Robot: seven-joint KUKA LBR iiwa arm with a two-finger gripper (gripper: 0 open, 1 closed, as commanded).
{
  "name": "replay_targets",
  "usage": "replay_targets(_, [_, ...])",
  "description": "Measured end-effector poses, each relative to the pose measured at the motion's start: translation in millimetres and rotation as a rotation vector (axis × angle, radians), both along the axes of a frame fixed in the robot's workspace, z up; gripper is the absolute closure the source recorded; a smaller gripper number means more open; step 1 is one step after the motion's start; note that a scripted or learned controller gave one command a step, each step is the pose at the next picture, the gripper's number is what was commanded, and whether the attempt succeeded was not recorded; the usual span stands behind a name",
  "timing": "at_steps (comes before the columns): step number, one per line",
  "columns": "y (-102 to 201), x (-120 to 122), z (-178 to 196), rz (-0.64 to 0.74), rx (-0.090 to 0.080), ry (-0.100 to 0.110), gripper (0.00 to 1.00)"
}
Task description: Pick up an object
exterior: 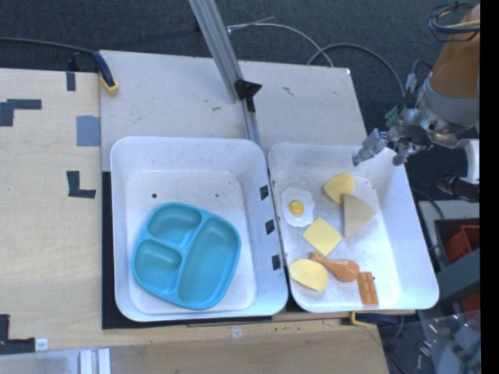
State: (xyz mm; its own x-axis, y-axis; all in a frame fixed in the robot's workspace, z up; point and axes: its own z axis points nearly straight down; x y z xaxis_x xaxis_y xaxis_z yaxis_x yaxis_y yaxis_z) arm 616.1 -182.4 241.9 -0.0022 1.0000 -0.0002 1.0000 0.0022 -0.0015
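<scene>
Two white bins side by side on the bench; left bin (pixel 123 179) holds a blue divided plate (pixel 186 255), 3 compartments, lying toward the bin's near-left part. Right bin (pixel 413 244) holds the small food items. The arm (pixel 456 68), orange band above the wrist, comes in at upper right; gripper (pixel 380 148) hangs over the right bin's far-right corner, above the rim, apart from all items; can't tell how far the jaws are open, and nothing is seen between them. Items in right bin, approx big to small: tan wedge (pixel 358 213) just right of centre, touching a round yellow piece (pixel 338 187) at its upper left; yellow square slice (pixel 322 235) mid-bin; fried egg (pixel 297 207) w/ yellow yolk, near the bin's left wall; yellow oval piece (pixel 309 274) at near-left; orange spoon-like piece (pixel 338 267) beside it; small orange ridged piece (pixel 367 287) at near side, just right of the spoon-like piece.
</scene>
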Motion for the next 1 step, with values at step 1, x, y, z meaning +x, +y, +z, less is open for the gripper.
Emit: replay_targets(1, [-28.1, -37.7, 89.1, -0.004, -0.004, -0.008, 0.0])
